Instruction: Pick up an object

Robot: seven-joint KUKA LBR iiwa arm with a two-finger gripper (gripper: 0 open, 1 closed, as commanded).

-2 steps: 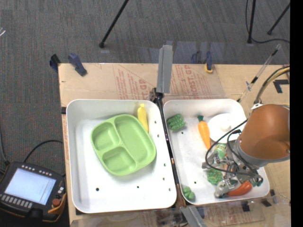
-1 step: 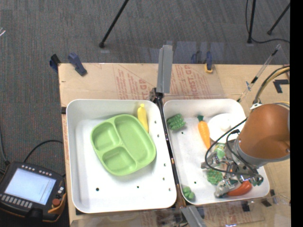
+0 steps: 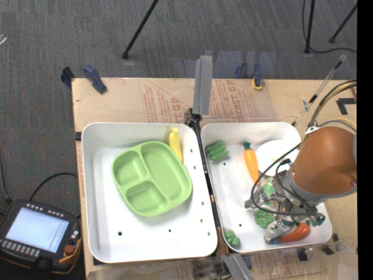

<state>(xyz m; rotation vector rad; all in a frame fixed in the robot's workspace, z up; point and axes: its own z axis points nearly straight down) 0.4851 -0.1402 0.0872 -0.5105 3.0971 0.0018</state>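
hanging low over the near right corner of the right bin [image 3: 233,134], i take the red-orange piece [image 3: 297,232] there as my likeliest target. it lies just beside my gripper [image 3: 285,217], a touch to the right and toward the bin's front wall, its long axis running roughly left to right with a slight tilt. part of it is hidden by my own metal, so i can't tell its full shape, nor whether i touch it.

i cannot tell how my gripper is set: cables and the wrist cover it, and nothing shows plainly as held. i judge the pick not yet made.

close around the same spot lies a green lump [image 3: 263,218], just left of the gripper, and a pale green piece [image 3: 269,188] a little farther back. a carrot [image 3: 251,162] lies farther up the bin, long axis running front to back, green top away from the camera. a leafy green [image 3: 217,150] sits near the bin's far left, and a small green piece [image 3: 232,237] at its front left corner.

the left bin [image 3: 93,156] holds a green tray [image 3: 151,178] and a yellow piece [image 3: 175,144] touching the tray's far edge, well apart from me.

for the next move i'd judge a short shift right and forward matters most, closing across that long axis.
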